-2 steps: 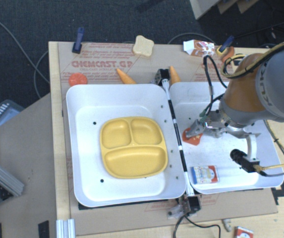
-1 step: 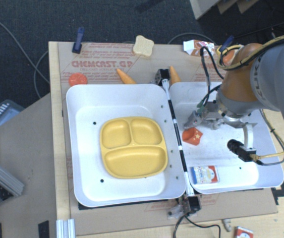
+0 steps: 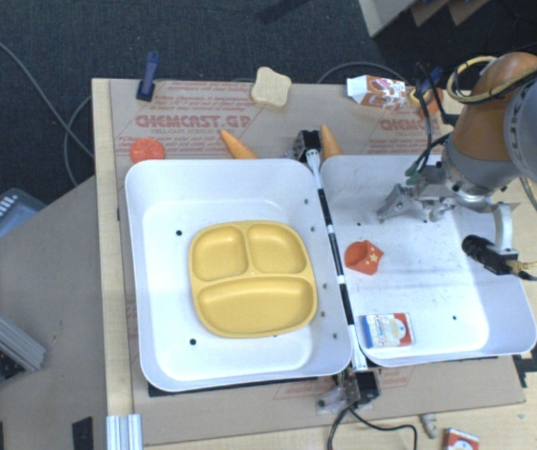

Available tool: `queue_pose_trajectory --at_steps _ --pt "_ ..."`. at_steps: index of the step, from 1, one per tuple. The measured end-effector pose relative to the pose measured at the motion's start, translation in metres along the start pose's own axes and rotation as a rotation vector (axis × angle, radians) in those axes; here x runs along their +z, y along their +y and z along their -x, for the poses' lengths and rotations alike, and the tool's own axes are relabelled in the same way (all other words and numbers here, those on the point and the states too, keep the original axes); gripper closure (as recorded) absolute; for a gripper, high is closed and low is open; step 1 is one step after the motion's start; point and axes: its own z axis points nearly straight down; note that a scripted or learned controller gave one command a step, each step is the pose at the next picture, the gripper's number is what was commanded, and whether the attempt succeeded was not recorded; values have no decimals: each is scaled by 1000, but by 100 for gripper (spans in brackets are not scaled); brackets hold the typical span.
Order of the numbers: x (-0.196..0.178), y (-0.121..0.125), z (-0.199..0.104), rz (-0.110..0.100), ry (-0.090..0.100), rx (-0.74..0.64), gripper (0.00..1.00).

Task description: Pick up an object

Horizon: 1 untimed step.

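My gripper (image 3: pixel 416 202) hovers in the right white bin (image 3: pixel 493 331), grip state unclear; the small red crumpled object (image 3: pixel 363 257) sits just left and nearer the camera.

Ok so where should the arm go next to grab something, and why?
Probably toward the red object in the right bin. The gripper hangs above that bin's far side with nothing between its fingers, and the red object lies apart from the small carton, so it looks the nearest target.
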Motion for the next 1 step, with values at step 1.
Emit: queue_pose_trajectory --at_steps 1 --pt "-86 -42 -87 0 2 -2 0"
